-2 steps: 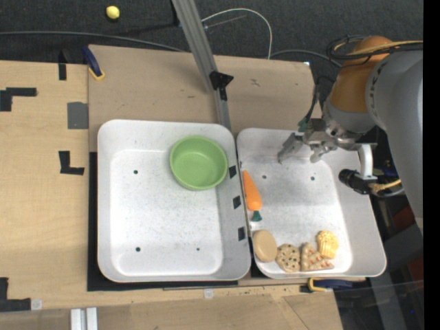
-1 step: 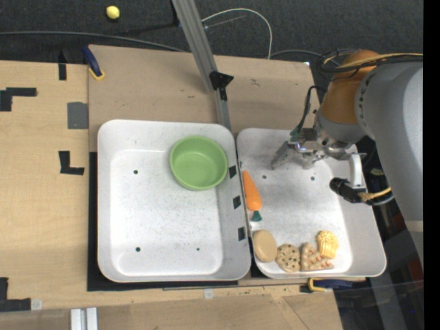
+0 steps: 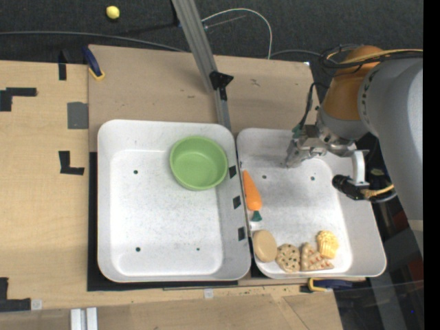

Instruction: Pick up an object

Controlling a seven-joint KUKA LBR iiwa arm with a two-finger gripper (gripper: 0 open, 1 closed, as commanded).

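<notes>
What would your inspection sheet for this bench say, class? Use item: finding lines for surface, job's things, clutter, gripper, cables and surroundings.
Surface: wooden bench bearing left bin and right bin.
Job's things: green bowl in left bin; carrot, bun, cookie, waffle, corn in right bin.
Clutter: nothing seen.
Gripper: gripper above right bin's far end, holding nothing.
Cables: white cable behind bench.
Surroundings: yellow ball on dark floor.

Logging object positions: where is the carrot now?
The carrot lies in the right bin, along its left wall, above the bun.
</notes>
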